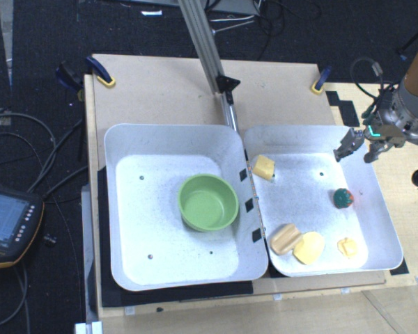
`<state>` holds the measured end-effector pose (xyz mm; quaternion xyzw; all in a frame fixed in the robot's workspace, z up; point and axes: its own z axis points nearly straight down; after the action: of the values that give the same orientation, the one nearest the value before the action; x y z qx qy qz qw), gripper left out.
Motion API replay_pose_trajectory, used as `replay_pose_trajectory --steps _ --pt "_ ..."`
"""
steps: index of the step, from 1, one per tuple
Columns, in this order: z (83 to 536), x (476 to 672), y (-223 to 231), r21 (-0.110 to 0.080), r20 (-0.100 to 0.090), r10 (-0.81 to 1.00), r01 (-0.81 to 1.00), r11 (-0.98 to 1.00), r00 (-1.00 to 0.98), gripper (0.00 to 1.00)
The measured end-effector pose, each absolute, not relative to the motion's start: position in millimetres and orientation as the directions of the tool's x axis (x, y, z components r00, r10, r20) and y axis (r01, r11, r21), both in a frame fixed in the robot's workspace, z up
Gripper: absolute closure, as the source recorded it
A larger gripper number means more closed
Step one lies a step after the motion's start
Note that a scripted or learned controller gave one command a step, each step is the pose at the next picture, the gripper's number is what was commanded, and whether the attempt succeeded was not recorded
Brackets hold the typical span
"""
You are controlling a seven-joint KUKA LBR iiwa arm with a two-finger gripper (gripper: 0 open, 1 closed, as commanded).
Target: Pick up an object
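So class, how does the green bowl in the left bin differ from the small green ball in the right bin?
The light green bowl is far larger than the dark green ball. The bowl is open and hollow, mouth upward; the ball is a closed round shape. The bowl sits alone in the left white bin; the ball shares the right white bin with yellow pieces. Both are green.

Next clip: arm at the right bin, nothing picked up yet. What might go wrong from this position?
1. The pincer hangs open at the right bin's far edge, so a straight descent may hit the rim.
2. The green ball is nearest; being round, it may roll away from the fingers.
3. The tan piece and yellow piece touch, so a grab there may catch both or push one aside.
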<state>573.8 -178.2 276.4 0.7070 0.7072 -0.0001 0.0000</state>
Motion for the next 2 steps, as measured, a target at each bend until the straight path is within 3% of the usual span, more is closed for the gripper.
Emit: replay_pose_trajectory --steps 1,2 --pt "276.3 573.8 -178.2 0.0 0.0 1.0 1.0 0.0 0.0 0.0" --pt "213.5 570.7 -179.8 -0.005 0.001 1.0 1.0 0.0 0.0 0.0"
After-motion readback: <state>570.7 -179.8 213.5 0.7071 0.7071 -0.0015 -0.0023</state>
